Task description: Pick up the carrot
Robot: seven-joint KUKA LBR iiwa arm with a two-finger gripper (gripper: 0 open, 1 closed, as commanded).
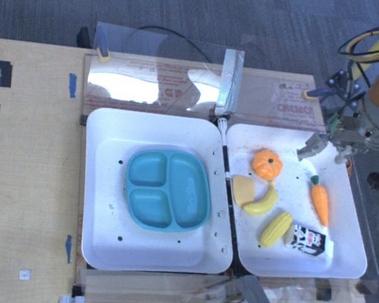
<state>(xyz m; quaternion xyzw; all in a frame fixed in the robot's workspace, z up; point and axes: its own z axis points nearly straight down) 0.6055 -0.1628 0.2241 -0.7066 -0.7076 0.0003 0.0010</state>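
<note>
The orange carrot (320,203) with a green top lies in the right bin (352,263), near its right wall, with the green end pointing to the back. My gripper (324,152) hangs above the bin's back right corner, a little behind the carrot and apart from it. Its fingers (307,150) stand open with nothing between them.
Also in the right bin are a small orange pumpkin (267,163), a yellow wedge (242,189), a banana (263,203), a corn cob (275,228) and a black-and-white carton (309,240) just in front of the carrot. A teal divided plate (168,189) sits in the left bin (101,172).
</note>
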